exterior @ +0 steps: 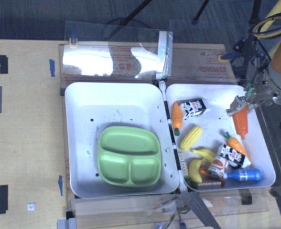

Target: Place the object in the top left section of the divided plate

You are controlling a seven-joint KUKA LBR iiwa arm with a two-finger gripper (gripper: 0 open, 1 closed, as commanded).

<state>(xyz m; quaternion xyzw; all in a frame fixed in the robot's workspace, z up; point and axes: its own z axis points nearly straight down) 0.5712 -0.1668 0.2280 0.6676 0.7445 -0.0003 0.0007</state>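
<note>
The green divided plate point(129, 160) lies in the left bin point(83, 104), with one long section at the top and two smaller ones below. My gripper point(242, 105) is over the right bin's far right side, its grey fingers point(233, 107) closed around the top of an orange carrot-shaped toy point(240, 123) that hangs below them. The toy is well apart from the plate, across the wall between the bins.
The right bin point(212, 92) holds another carrot point(177, 117) by its left wall, two cow-print cartons point(193, 107) point(232, 155), a corn cob point(190, 137), bananas point(198, 163), a small carrot point(236, 144) and a blue bottle point(243, 176). A clear panel point(112, 56) stands behind the left bin.
</note>
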